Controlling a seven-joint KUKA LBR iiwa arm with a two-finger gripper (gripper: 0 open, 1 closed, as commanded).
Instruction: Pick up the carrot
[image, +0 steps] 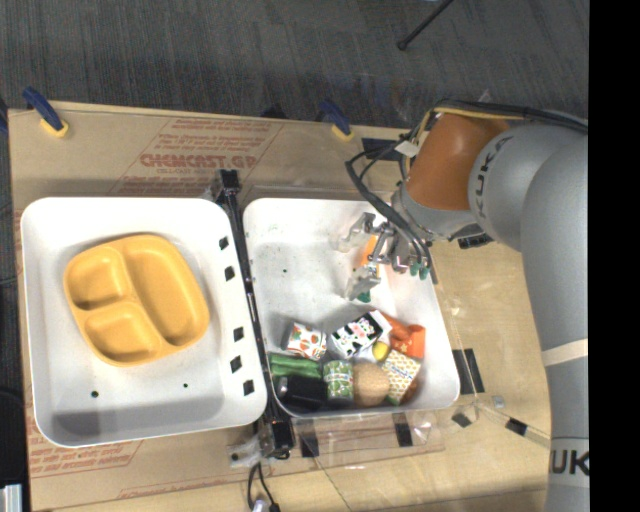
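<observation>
The carrot (372, 246) is a small orange toy with a green end (363, 295). It sits over the back right part of the right white bin (300, 240). My gripper (366, 258) reaches in from the right below the arm's orange band, and its pale fingers (357, 281) are shut on the carrot. Only a short stretch of the orange body shows between them, and the green tip points toward the bin's front. Wrist and cables cover the carrot's far end.
Several toy food items are piled along the right bin's front: a strawberry carton (305, 341), a black-and-white piece (358, 335), an orange block (408, 339) and a tan ball (370, 384). A yellow compartment tray (135, 296) lies in the left bin (120, 410).
</observation>
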